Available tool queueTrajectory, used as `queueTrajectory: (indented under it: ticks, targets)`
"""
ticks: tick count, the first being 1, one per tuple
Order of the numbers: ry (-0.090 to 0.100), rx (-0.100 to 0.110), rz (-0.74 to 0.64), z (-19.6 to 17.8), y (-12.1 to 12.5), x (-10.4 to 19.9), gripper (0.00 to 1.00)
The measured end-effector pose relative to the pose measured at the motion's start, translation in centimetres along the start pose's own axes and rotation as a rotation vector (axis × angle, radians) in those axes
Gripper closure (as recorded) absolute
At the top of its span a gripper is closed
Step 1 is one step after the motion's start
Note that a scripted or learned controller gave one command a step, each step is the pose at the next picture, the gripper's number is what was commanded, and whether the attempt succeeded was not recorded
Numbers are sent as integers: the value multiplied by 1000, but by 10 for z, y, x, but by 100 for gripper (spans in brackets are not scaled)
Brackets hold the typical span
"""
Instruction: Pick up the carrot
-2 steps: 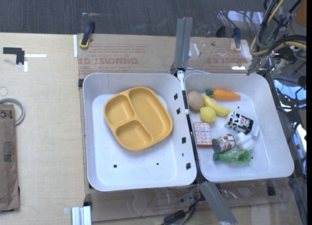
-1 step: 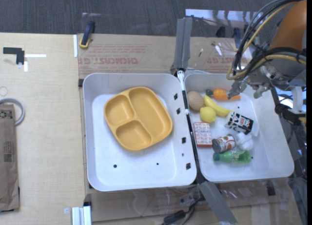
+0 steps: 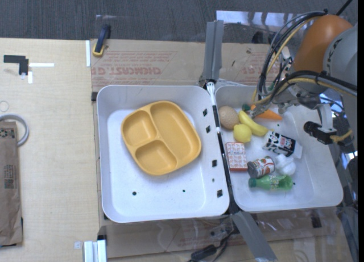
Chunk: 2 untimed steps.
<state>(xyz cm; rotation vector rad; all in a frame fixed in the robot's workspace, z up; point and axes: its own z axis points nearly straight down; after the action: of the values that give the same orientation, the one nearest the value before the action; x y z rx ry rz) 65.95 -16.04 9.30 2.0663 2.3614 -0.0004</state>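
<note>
Carrot (image 3: 269, 115), one, beside one banana (image 3: 252, 123)

We cannot make out the gripper (image 3: 263, 106) fingers behind the cables (image 3: 277, 56), the carrot (image 3: 269, 115) is partly covered by them, the arm (image 3: 335, 45) runs off the right edge, and the brown bag (image 3: 8, 181) is cropped left.

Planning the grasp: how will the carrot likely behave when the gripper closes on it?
The carrot looks like a smooth moulded toy, so probably stiff and light, possibly slippery. Its tapered, rounded shape may let it roll or squirt out of a pinch. It lies against the banana by the gripper, so a nudge could shift both.
</note>
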Motion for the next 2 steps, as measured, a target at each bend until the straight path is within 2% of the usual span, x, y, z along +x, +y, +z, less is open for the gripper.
queueTrajectory:
  ticks: [1, 2]
  targets:
    - [-1, -1, -53, -76, -5, -36, 0]
    - [0, 0, -169, 0, 0, -1, 0]
